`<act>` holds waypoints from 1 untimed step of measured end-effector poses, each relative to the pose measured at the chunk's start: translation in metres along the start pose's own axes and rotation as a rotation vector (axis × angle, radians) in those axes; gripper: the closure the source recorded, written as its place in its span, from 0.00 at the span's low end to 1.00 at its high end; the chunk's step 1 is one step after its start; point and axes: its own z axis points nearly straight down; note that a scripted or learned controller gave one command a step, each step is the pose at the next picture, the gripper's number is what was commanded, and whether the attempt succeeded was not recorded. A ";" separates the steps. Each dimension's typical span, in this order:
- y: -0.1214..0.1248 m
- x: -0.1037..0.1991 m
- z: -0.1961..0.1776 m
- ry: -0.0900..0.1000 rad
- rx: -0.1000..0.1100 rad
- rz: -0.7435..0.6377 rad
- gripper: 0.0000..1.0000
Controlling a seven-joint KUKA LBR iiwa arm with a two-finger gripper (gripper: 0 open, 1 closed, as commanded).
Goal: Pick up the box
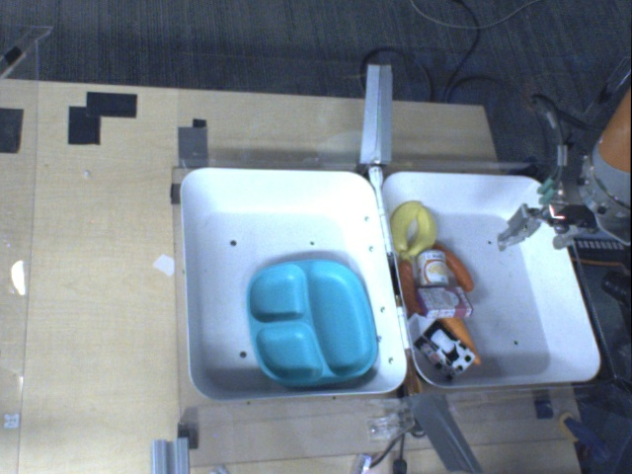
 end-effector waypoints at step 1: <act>0.014 -0.054 0.079 0.000 0.000 -0.022 0.00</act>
